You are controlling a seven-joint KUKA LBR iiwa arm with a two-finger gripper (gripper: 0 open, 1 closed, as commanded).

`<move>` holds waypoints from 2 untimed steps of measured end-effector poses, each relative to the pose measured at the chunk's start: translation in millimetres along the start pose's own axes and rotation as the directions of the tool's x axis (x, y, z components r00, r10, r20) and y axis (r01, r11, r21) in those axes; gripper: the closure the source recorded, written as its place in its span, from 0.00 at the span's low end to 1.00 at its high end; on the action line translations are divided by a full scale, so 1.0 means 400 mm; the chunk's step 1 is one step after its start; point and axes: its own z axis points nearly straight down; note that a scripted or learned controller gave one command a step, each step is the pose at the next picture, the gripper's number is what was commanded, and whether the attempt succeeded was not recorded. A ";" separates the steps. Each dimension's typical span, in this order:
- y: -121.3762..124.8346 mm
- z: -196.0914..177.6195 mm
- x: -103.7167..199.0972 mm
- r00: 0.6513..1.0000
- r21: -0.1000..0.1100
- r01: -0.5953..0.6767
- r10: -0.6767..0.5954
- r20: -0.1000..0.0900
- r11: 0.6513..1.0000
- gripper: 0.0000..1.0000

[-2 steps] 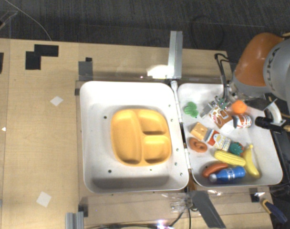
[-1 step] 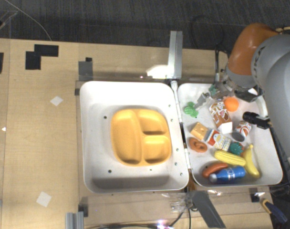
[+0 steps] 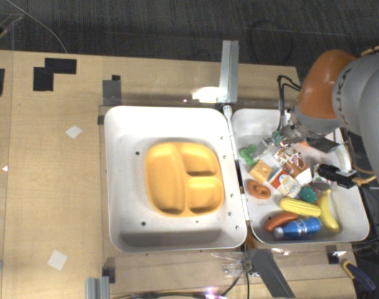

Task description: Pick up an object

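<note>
Camera view from above: two white bins are seen side by side on a wooden bench [image 3: 46,185]. The left bin [image 3: 124,167] is occupied by a yellow divided tray [image 3: 182,178] lying at its centre. The right bin [image 3: 358,223] is crowded with small toys, gathered in the middle and lower part: a green piece [image 3: 248,152] near the left wall, a tan block [image 3: 261,170], an orange ring [image 3: 260,191] below it, a corn cob [image 3: 300,207], a banana [image 3: 328,212] at the lower right, a blue bottle [image 3: 300,228] along the bottom and a red sausage [image 3: 278,219] touching it. The arm [image 3: 339,92] is seen at the upper right of the frame, and its gripper [image 3: 288,137] is lowered over the upper part of the toy pile, just above a red and white box [image 3: 292,160]. Whether anything is grasped cannot be told, since the gripper's tip is hidden among the clutter.
</note>
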 end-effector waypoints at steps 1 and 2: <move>0.038 0.002 0.009 0.996 0.000 -0.094 0.094 0.000 0.996 0.00; 0.078 0.006 -0.034 0.981 0.005 -0.192 0.192 -0.003 0.981 0.00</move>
